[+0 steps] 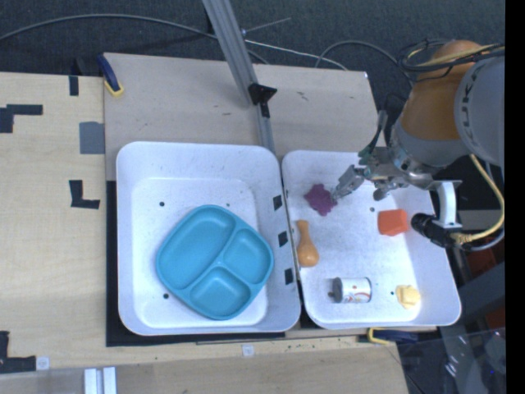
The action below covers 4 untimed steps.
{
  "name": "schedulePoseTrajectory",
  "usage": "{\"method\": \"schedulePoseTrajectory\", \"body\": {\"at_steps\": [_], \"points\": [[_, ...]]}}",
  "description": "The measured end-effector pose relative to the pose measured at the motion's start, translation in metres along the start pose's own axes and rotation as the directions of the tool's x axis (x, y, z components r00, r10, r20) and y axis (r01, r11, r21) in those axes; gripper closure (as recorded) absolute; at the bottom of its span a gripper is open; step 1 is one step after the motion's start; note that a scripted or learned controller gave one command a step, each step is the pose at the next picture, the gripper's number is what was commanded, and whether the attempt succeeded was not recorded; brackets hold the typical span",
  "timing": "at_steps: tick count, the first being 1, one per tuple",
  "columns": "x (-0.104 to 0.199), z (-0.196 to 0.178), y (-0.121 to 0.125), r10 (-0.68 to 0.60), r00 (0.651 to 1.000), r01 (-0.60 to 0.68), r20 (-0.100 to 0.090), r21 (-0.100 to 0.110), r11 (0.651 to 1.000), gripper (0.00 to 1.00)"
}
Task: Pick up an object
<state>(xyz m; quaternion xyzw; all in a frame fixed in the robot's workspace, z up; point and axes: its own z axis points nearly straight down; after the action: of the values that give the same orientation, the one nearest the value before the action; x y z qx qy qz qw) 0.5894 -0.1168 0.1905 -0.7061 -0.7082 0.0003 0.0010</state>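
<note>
The right bin holds a purple lump, an orange block, a tan and orange pear-shaped toy, a small white can on its side and a little yellow piece. My gripper hangs over the far part of this bin, between the purple lump and the orange block. Its fingers are spread open and nothing sits between them. The left fingertip is just right of the purple lump.
The left bin holds a blue divided plate. A metal post rises behind the bins. The grey arm with its orange band comes in from the right, and cables trail along the right bin's edge.
</note>
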Motion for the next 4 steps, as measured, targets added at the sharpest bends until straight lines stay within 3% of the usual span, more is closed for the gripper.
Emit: {"method": "schedulePoseTrajectory", "body": {"at_steps": [1, 2, 3, 4], "points": [[0.000, 0.000, 0.000, 0.000, 1.000, 0.000, 0.000, 0.000, 1.000, 0.00], [-0.005, 0.060, -0.008, 0.002, 1.000, -0.002, 0.001, 0.006, 1.000, 0.00], [-0.005, 0.103, -0.008, 0.001, 1.000, -0.001, 0.003, -0.001, 1.000, 0.00], [-0.004, 0.091, -0.008, 0.000, 1.000, 0.000, 0.001, 0.000, 1.000, 1.00]]}}
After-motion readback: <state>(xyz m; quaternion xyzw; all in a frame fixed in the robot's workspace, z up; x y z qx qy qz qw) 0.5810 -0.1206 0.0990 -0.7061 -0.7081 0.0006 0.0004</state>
